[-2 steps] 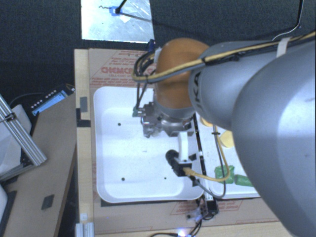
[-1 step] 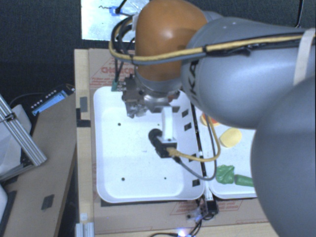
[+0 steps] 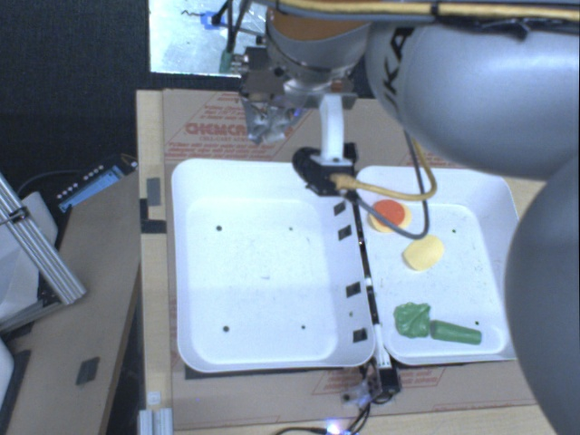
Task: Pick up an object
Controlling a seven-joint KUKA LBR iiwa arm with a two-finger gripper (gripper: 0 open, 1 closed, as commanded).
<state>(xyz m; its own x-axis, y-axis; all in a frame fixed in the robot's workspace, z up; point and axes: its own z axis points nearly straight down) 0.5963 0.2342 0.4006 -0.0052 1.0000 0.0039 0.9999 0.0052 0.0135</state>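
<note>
The gripper [image 3: 268, 127], its opening impossible to tell, hangs at twelve o'clock above the bins, while the yellow piece [image 3: 423, 253] looks light, smooth, best pinched across its middle.

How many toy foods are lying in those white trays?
3, all in the right bin: an orange-red piece at the back, a yellow piece mid-bin, green broccoli in front. The arm may hide more.

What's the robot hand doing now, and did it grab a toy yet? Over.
Gripper up past the bins' far edge, nothing seen in it. Orange toy, yellow toy and green toy lying in the right bin. Yellow cable hanging over the orange one.
</note>
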